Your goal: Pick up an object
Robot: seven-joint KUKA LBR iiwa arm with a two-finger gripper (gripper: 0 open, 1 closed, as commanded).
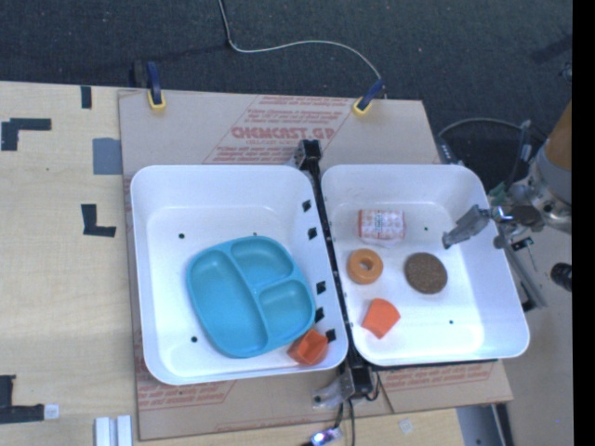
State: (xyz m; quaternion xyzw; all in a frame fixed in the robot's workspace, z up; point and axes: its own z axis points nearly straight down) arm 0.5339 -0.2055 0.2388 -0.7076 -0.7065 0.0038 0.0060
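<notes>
The gripper stands at the right rim of the right bin, reaching in from the right; one grey finger juts leftward and downward over the bin wall; whether the fingers are parted or closed cannot be told from this angle, and nothing is seen between them.

Four candidates lie on the right bin's floor. The brown disc is nearest, lying just down and to the left of the gripper; it lies flat and round, so it has no long axis to align with. The orange ring sits further left, level with the disc and apart from it. The white packet lies above the ring, its long side running left to right, roughly level with the gripper but well to its left. The orange wedge lies toward the near wall, below and between ring and disc.

The left bin holds a blue divided tray, tilted on the floor; a small orange block sits touching the tray's lower right corner, close to the divider between the bins; both are well apart from the gripper.

Judgement: the pick has not begun; the deciding relation is that the disc lies closest, down-left of the gripper; its low flat profile may make it hard to grasp.
</notes>
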